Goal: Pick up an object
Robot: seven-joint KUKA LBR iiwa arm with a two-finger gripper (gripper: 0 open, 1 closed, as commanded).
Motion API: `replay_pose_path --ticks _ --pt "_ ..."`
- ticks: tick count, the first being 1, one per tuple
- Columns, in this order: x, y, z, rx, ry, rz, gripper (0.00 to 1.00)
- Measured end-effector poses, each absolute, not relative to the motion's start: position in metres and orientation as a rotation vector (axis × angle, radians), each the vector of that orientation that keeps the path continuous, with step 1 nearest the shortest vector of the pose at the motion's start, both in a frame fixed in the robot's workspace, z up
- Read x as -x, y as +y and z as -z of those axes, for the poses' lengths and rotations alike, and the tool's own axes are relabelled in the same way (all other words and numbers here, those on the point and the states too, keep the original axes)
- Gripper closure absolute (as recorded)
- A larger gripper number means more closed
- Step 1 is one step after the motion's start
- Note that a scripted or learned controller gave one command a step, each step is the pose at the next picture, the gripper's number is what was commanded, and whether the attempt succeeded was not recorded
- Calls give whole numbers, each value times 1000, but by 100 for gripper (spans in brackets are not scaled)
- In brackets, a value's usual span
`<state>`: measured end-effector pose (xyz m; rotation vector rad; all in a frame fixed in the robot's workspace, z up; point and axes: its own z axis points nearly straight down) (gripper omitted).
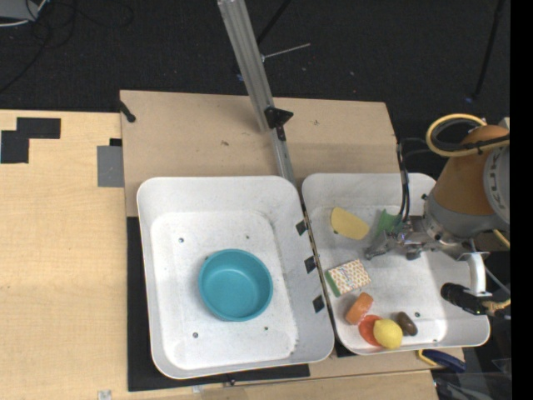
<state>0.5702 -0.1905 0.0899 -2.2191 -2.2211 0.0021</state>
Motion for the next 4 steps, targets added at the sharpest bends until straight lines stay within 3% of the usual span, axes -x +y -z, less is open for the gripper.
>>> replay_pose_path --ticks 1,4 --pt "-571 -191 -102 2222 -2221 0 100" --pt "-575 -207 -268 2225 -2224 3 100"
